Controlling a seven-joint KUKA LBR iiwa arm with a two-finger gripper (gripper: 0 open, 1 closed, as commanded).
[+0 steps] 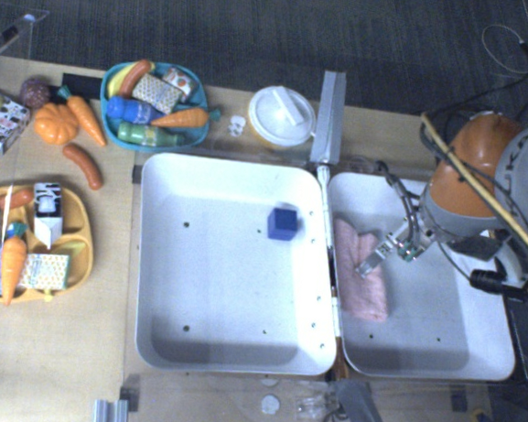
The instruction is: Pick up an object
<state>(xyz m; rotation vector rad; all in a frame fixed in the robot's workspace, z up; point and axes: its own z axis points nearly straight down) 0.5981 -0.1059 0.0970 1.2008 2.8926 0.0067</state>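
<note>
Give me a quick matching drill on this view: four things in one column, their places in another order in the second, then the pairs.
1. blue cube
2. pink cloth
3. gripper
4. white lidded tub

A. on the bench beyond the bins
B. over the pink cloth
C. left bin, upper right part
D. right bin, along its left wall

Pairs: 1-C, 2-D, 3-B, 4-A

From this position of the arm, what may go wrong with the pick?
1. The tool sits at the pink cloth, which is soft and flat; it may slip out or bunch when lifted.
2. The cloth lies close to the right bin's left wall, so a finger may hit that wall.
</note>
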